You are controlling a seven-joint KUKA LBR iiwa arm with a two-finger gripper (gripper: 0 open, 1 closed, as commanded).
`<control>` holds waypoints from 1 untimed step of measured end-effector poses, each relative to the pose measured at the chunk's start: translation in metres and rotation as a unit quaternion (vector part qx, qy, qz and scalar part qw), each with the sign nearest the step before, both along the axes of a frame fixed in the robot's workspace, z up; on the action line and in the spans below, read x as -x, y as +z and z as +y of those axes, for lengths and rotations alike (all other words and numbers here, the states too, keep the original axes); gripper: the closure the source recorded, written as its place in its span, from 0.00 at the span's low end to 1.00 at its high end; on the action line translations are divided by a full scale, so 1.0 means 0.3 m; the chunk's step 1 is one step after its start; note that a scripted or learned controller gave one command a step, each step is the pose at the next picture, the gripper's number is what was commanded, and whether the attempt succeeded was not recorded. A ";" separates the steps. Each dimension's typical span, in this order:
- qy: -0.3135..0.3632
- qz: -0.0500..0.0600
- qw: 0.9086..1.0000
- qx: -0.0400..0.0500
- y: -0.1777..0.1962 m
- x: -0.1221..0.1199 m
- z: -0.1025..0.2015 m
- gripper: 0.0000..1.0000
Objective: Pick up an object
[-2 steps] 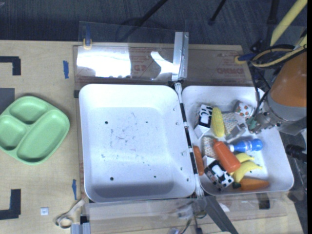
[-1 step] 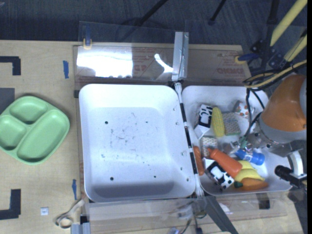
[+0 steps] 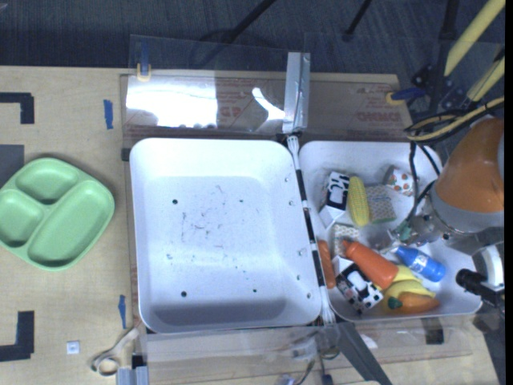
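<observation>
Above rt bin (image 3: 317, 160): arm (image 3: 473, 179), toys.

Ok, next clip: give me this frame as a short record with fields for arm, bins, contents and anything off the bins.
arm: over right bin's far right side, orange band visible
left bin: bare white floor with scuff marks
right bin contents: corn cob, orange carrot-like toy, blue bottle, black-and-white dice, yellow banana
off the bins: green divided plate on bench, at left
</observation>
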State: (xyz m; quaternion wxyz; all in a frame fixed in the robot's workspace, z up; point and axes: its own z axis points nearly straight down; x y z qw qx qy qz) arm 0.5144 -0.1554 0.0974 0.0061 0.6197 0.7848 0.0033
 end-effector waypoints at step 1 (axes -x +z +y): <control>0.077 0.006 0.997 -0.001 0.340 -0.201 0.180 1.00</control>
